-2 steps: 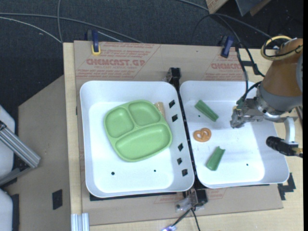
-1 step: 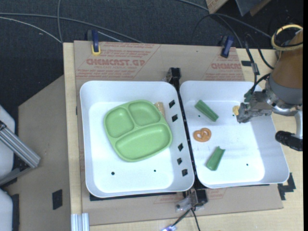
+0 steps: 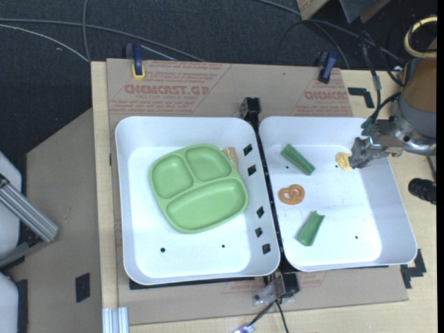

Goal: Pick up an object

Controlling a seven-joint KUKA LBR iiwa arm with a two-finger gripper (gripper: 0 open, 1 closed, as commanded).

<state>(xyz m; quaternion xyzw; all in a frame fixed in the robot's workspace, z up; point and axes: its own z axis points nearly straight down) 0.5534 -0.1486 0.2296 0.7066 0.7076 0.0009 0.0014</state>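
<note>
The right bin point(image 3: 388, 248) holds two green blocks, one at the upper left point(image 3: 297, 158) and one lower down point(image 3: 310, 228). An orange pretzel point(image 3: 292, 194) lies between them. A small yellow piece point(image 3: 343, 161) sits near the bin's upper right. My gripper point(image 3: 361, 153) hangs at that spot, its tip right beside the yellow piece and partly over it. Whether anything sits between the fingers is hidden.
The left bin point(image 3: 139, 255) holds a green divided plate point(image 3: 199, 187), with a small tan object point(image 3: 230, 155) at the plate's upper right edge. A black divider point(image 3: 258, 186) separates the bins. Clamps point(image 3: 138, 60) hold the cardboard base at the back.
</note>
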